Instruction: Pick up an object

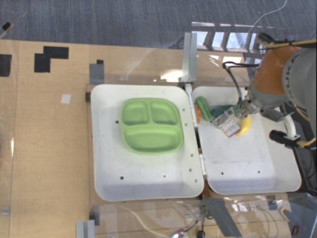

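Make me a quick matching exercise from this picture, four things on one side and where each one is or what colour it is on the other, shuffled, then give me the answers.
Things:
1. divided plate
2. yellow object
3. gripper
4. orange band

Descriptions:
A. on the arm, above the wrist
B. light green, in the left bin
C. low over the right bin, beside the small objects
D. in the right bin, just right of the gripper

Pairs: 1-B, 2-D, 3-C, 4-A

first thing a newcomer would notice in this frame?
The light-green divided plate sits alone in the middle of the left bin. In the right bin, a small cluster lies at the top left: a green toy vegetable, a yellow banana-like piece, with the arm's claw down among them.
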